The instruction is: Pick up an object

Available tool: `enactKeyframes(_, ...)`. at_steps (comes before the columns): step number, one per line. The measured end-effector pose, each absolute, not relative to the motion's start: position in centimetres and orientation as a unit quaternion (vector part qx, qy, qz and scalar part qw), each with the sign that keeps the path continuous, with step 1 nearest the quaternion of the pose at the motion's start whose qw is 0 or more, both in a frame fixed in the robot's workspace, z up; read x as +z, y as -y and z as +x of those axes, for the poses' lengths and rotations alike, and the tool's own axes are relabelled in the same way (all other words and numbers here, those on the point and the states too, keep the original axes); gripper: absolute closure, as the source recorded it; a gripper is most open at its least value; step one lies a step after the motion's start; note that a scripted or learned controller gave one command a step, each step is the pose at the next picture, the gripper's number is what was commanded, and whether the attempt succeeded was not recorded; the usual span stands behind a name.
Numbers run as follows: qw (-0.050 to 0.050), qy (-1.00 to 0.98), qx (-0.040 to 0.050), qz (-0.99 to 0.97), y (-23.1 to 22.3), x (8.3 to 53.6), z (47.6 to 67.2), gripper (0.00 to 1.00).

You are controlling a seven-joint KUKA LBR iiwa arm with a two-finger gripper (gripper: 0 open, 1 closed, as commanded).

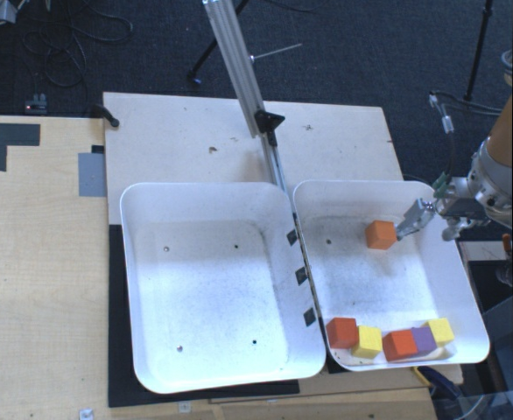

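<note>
The arm (495, 169) enters from the right edge, its wrist bent low and angled leftward. Its gripper (411, 221) (1 slim grey finger is plainly visible) slants down and left, tip lowest.

You have two white bins: the left bin (206, 287) is speckled with dark flecks, as is the right bin (361, 278). An orange cube (380, 234) sits apart. Along the near wall lie a red cube (341, 332), yellow cube (368, 341), red-orange cube (400, 344), purple cube (423, 339) and another yellow cube (440, 330).
</note>
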State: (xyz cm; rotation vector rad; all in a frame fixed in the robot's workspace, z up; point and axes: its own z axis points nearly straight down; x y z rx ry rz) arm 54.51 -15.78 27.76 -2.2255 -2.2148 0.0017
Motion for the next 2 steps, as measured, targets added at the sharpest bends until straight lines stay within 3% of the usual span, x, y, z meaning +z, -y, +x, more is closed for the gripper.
enactKeyframes(1, 0.002, 0.709, 0.0020, -0.706, 16.5, 17.1, 61.8, 0.00)
enactKeyframes(2, 0.002, 0.708, 0.0001, -0.706, 13.3, 20.3, 59.3, 0.00)
